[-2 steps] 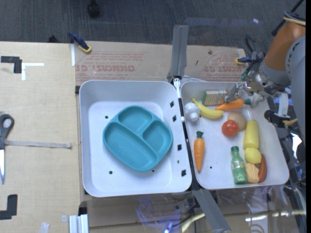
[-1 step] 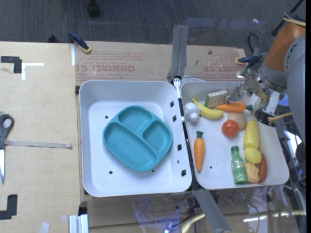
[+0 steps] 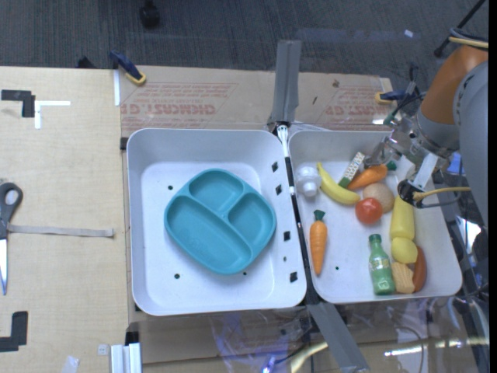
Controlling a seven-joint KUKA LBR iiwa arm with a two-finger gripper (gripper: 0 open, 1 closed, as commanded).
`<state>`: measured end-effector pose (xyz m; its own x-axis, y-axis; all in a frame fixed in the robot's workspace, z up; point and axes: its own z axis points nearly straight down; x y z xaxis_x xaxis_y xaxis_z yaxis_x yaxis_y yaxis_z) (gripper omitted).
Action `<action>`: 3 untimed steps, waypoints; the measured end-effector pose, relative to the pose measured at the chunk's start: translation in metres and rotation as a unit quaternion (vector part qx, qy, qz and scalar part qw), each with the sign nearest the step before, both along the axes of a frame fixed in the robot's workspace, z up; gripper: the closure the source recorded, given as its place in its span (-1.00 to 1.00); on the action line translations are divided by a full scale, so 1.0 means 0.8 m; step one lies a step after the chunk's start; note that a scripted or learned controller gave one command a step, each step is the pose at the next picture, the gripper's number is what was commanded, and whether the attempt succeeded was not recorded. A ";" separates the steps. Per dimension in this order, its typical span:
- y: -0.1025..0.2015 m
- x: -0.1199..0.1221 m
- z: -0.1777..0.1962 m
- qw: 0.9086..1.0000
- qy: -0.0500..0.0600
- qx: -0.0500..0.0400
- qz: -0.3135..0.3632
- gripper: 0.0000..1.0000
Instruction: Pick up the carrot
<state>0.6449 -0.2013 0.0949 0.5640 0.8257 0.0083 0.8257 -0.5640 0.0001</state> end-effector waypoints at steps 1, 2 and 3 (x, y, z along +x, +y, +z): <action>-0.001 -0.009 -0.001 0.995 0.001 0.001 -0.104 -1.00; 0.031 -0.058 -0.004 0.991 0.004 -0.003 -0.134 -1.00; 0.030 -0.058 0.007 0.991 0.005 -0.003 -0.134 1.00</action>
